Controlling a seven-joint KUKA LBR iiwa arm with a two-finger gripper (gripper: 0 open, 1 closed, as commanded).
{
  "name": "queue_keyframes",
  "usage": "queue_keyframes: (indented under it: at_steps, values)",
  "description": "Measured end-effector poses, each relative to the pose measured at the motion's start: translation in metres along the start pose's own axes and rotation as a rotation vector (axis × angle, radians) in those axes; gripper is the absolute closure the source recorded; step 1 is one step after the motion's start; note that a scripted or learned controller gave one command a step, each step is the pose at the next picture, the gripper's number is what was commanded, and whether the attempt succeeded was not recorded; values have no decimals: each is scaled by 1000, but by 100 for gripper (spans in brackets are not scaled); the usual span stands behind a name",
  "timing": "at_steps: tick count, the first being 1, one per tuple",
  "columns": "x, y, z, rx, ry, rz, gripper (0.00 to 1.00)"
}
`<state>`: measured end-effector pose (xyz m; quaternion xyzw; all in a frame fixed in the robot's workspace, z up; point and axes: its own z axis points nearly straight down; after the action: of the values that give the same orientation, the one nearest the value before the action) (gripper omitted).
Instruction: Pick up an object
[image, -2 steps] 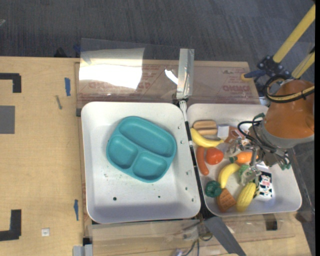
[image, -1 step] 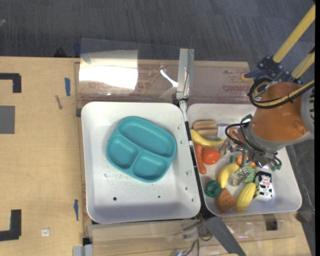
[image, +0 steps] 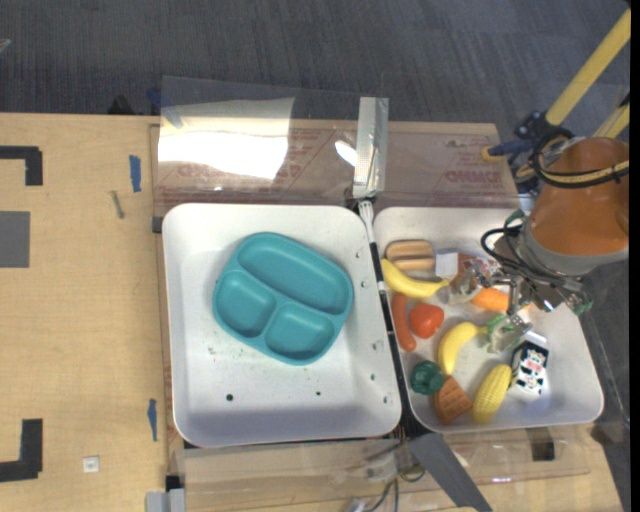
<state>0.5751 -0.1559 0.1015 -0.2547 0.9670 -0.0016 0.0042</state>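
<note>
Pincer tips blur among toy food in right bin.

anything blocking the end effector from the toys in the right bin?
Nothing visible. The end effector is already down among the toys in the right bin, beside the orange piece and a yellow banana. They crowd close, so a clean single grasp looks doubtful.

Dark grey carpet floor up top; tan cardboard-covered tabletop far left of gripper, w/ black tape marks.
</note>
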Motion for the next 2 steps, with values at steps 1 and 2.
queue_keyframes:
  at_steps: [1, 2]
  values:
    - [2, -12, 13, -2, -4, 157, 0]
    - [7, 50, 12, 0, -4, 130, 0]
